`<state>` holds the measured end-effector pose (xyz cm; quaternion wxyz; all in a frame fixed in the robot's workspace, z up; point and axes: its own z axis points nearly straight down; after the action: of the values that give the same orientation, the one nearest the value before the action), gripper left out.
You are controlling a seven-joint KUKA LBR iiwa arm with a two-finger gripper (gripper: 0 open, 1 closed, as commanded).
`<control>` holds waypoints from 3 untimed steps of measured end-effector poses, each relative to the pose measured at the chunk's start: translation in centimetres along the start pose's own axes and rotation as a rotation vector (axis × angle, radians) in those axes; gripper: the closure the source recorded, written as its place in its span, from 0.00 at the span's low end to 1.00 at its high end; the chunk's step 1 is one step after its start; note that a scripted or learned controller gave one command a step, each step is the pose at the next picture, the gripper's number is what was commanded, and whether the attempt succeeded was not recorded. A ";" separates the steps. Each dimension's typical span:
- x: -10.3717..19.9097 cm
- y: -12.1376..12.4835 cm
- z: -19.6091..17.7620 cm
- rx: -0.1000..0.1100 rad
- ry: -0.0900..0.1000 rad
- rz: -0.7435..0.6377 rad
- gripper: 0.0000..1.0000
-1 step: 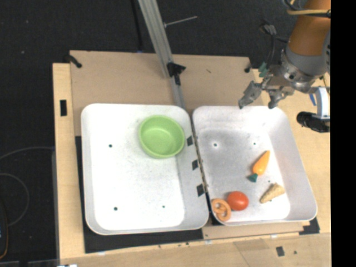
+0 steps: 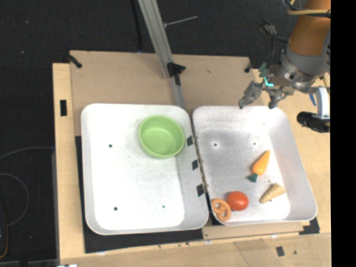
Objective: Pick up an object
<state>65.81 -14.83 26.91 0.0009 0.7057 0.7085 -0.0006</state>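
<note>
My gripper [image 2: 260, 101] hangs over the far edge of the right bin [image 2: 233, 121], its two fingers spread open with nothing between them. Well below it in that bin lie an orange carrot [image 2: 260, 163], a tan wedge [image 2: 271, 193], a red tomato [image 2: 238, 200] and an orange slice-like piece [image 2: 221, 209] near the front rim. A green bowl [image 2: 161, 136] sits upright in the left bin [image 2: 111, 204], towards its far right corner.
A grey slanted pole [image 2: 158, 38] rises from behind the gap between the bins. The brown bench board [image 2: 117, 77] runs behind both bins. Black clips [image 2: 198, 163] sit along the divide between the bins.
</note>
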 end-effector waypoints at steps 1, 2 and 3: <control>-0.7 -0.2 6.2 0.005 0.000 0.005 0.00; -0.4 -0.7 10.6 0.004 0.000 0.006 0.00; -0.5 -1.0 17.0 0.005 0.000 0.007 0.00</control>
<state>64.79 -15.35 9.95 -0.0009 0.7080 0.7062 -0.0025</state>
